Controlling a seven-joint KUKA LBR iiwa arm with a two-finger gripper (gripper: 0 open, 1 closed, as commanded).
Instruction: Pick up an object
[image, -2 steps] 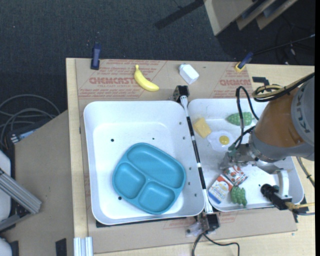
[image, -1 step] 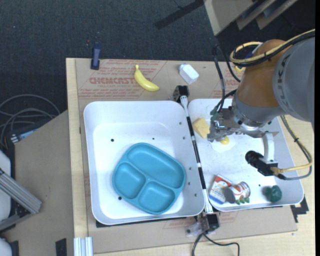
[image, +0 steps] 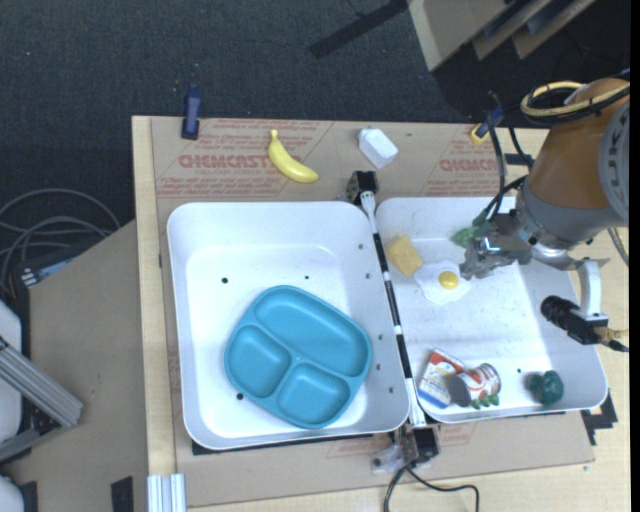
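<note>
In the right bin (image: 520, 330), the gripper (image: 478, 258) is seen low, just right of the fried egg (image: 443, 284); whether anything is gripped cannot be told. A yellow block (image: 405, 256) lies just left of the egg, a can (image: 458, 381) nearer the front

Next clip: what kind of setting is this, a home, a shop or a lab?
Most likely a robotics lab bench: a KUKA arm over two white bins, toy items like a fried egg and banana, loose cables on carpet.
</note>
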